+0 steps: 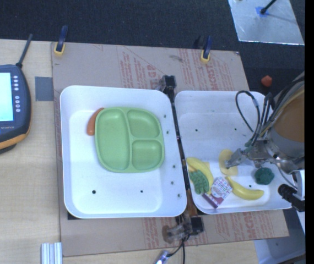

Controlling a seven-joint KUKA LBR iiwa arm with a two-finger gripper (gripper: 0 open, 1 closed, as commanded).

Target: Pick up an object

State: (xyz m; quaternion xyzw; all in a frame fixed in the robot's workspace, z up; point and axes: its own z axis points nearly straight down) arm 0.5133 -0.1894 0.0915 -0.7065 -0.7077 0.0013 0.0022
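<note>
Jaws of your gripper look parted and hold nothing, low in the right bin touching a yellow piece. Centre over the banana along that bin's front edge, clear of the green broccoli-like toy.

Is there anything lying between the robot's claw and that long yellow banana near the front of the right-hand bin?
Nothing visible blocks it. The gripper sits low in the right bin, just behind the banana, with bare white floor between them. The dark green ball lies off to one side and the small packet to the other.
</note>
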